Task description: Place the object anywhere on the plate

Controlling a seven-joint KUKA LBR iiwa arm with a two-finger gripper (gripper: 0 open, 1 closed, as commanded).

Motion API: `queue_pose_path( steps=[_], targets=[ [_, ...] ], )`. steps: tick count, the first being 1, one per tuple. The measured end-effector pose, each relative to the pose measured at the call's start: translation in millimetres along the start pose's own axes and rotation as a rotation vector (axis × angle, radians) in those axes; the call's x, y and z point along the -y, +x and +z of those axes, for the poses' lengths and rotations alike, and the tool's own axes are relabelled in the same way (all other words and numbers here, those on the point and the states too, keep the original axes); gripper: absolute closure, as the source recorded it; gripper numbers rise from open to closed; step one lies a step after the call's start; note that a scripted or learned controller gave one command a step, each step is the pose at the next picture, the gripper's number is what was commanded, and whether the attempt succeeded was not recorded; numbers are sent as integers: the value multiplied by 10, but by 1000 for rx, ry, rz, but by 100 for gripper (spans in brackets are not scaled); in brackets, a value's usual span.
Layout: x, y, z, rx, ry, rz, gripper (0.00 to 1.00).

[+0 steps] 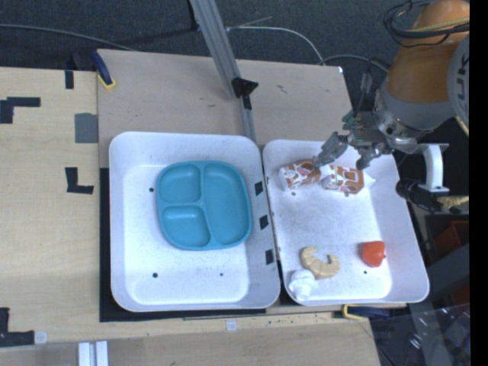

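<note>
A blue three-part plate lies in the left bin. In the right bin a crumpled white and orange snack packet lies near the far wall. My gripper hangs just above the packet's far right end, open, its two dark fingers spread apart with nothing seen held between them. A tan croissant-shaped piece and a small red object rest near the bin's front.
A small white lump sits in the right bin's front left corner. A slanted metal pole rises behind the bins. The ridge between the bins separates plate and packet.
</note>
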State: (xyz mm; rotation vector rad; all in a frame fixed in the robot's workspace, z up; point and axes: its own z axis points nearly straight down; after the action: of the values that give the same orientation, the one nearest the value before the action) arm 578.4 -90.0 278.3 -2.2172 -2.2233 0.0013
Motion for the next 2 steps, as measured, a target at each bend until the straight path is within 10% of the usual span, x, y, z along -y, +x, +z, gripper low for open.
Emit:
queue_pose_path(
  steps=[2],
  targets=[
    [-87,15,505,1,5,1,0]
  ],
)
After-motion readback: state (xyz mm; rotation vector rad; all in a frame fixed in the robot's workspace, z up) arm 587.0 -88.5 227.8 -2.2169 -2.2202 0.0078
